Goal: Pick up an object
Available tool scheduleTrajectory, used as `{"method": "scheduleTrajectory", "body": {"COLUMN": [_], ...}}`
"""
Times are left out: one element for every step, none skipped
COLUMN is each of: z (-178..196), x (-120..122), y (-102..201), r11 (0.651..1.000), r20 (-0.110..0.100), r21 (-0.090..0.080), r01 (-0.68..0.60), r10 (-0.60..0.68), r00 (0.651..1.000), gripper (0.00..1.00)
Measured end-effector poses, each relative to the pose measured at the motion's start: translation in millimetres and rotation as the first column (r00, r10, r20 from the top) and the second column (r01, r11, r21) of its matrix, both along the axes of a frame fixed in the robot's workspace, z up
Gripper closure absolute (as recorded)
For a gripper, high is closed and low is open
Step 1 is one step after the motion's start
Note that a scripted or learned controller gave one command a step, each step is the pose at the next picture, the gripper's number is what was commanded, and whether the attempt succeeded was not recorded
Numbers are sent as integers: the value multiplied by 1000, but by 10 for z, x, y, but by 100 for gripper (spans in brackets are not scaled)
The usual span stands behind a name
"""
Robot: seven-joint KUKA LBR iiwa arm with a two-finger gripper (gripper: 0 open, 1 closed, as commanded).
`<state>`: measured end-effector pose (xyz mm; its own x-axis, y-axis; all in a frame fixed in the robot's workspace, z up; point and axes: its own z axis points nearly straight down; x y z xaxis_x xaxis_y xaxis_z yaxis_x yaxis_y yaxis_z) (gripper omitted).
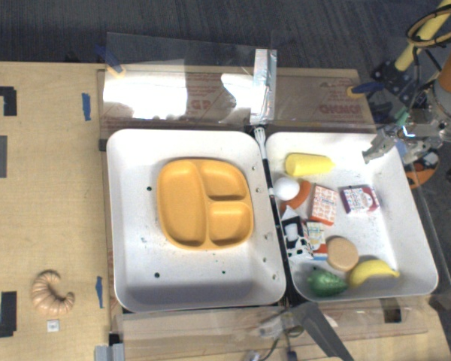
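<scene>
Far left of the bench: we see a pale, curled croissant-like toy (52, 292) lying on the brown board, well apart from both bins.
Left bin (128, 262): we find it white and shallow, with a yellow-orange divided plate (205, 201) flat in its middle, three compartments showing.
Behind the bins: we spot a clear plastic sheet (180, 85) standing upright, glare across it.
Divider between bins: here we cross into the right bin (417, 254), touching the left one along its inner edge.
Right bin, near the inner wall: we catch a white ball (287, 189) resting against an orange piece, and a yellow cylinder (309, 163) lying on its side just behind them.
Right bin, middle: we have a red-and-white patterned box (323, 204) lying flat, and just beside it, toward the right, a small purple-and-white packet (358, 198).
Right bin, front: we see a black-and-white card (295, 235) by the inner wall, a tan round disc (342, 253), a green vegetable toy (326, 281) at the front edge, and a yellow banana (372, 271) touching the disc's right side.
Gripper (391, 143): we see it above the right bin's back right corner, over the rim, clear of every object. It is small and partly lost in cables, so we cannot tell how it is set; nothing appears to be held.
Arm: we see its cabling (428, 28) at the right edge.
</scene>
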<state>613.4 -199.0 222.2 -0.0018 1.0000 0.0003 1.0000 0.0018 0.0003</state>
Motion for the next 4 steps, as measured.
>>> {"method": "scheduleTrajectory", "body": {"z": [-876, -669, -1298, -1179], "x": [-198, -472, -230, -214], "y": [332, 450, 1001, 991], "r11": [926, 991, 1000, 1000], "r20": [-7, -2, -5, 1], "r21": [0, 1, 2, 1], "r01": [377, 133, 11, 13], "r10": [-377, -133, -11, -13], "r00": [926, 991, 1000, 1000], "gripper": [0, 0, 0, 100]}}
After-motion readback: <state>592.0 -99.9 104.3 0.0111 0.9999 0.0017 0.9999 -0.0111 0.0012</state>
